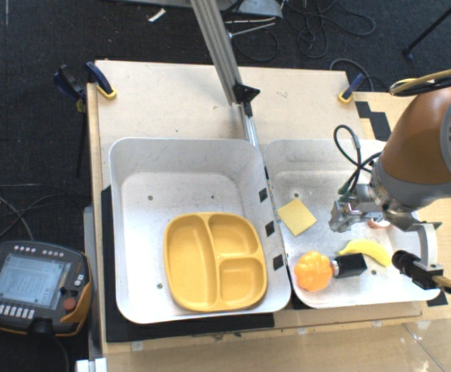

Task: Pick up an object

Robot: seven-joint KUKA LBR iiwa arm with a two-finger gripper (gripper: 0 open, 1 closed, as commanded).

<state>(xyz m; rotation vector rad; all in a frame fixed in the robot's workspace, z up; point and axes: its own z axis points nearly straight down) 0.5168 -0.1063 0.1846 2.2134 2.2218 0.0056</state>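
A pale wooden bench [179, 99] carries two shallow white bins side by side, their inner rims touching. The left bin [132, 177] lies well away from the gripper [348, 217] on its far side, and the right bin [303, 161] sits directly beneath it. Yellow-tipped clamps [101, 84] grip the bench's back corners, beyond the gripper.
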